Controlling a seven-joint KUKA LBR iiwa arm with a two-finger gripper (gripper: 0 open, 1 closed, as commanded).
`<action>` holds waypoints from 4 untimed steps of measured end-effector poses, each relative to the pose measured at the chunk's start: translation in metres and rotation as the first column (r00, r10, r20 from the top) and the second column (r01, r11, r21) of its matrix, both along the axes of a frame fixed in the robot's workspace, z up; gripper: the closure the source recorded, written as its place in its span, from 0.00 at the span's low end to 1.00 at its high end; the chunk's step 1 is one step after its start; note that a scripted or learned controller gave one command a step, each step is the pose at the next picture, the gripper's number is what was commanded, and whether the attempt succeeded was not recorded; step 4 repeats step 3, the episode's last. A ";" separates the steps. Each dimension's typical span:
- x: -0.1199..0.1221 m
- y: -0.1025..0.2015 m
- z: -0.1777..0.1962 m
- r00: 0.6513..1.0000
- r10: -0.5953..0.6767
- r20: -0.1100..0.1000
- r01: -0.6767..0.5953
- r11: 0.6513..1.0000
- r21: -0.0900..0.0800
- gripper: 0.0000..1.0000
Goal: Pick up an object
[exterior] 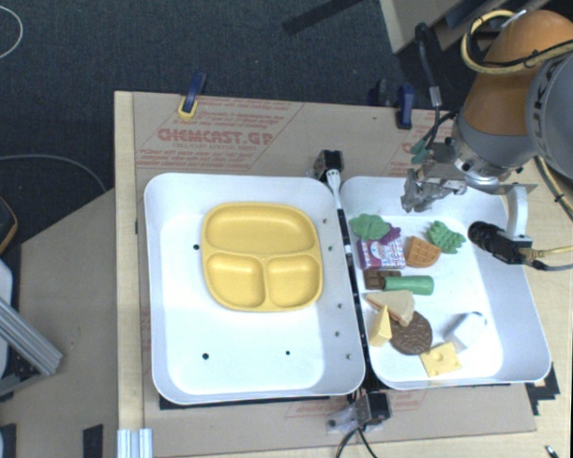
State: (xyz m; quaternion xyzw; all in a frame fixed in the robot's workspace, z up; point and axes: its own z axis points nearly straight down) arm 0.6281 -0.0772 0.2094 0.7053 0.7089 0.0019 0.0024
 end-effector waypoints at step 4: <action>0.028 0.009 0.023 1.000 -0.005 -0.002 0.005 1.000 -0.002 1.00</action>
